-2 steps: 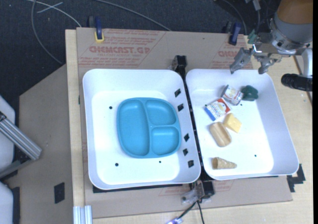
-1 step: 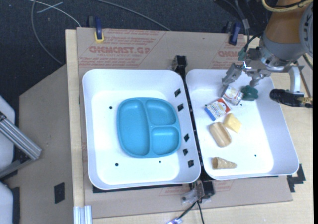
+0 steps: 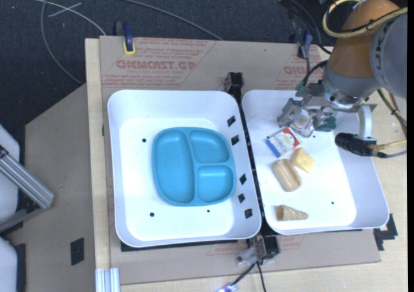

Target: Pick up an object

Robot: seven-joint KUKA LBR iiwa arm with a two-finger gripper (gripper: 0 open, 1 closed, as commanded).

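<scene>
Closest to the lens, at the bottom of my feed, sits the front rim of the left bin (image 3: pixel 187 240), and in that bin I see a blue divided plate (image 3: pixel 193 166) with three compartments, lying flat a little left of the bin's middle. Black clips run along the seam between the two bins. Over in the right bin (image 3: pixel 362 206) I count four small items: a tan wedge-shaped piece (image 3: pixel 292 213) near the front wall, a beige rounded piece (image 3: pixel 286 175) further back, a pale yellow piece (image 3: pixel 303 159) touching its upper right side, and a small blue, white and red packet (image 3: pixel 282 142) just behind those two. My arm (image 3: pixel 362 38) reaches in from the right, its orange band high in the frame, and the gripper (image 3: pixel 301 118) hangs over the back left part of the right bin, just behind the packet and near it. From this slant I cannot tell how the claw stands or whether anything sits in it; the metal and wiring there blur together. A black cylindrical fitting (image 3: pixel 354 143) pokes out to the right of the wrist, above the bin's floor. Both bins rest on a board printed with red lettering (image 3: pixel 155 64), held by a blue clamp (image 3: pixel 129 37) at its back left corner.
</scene>
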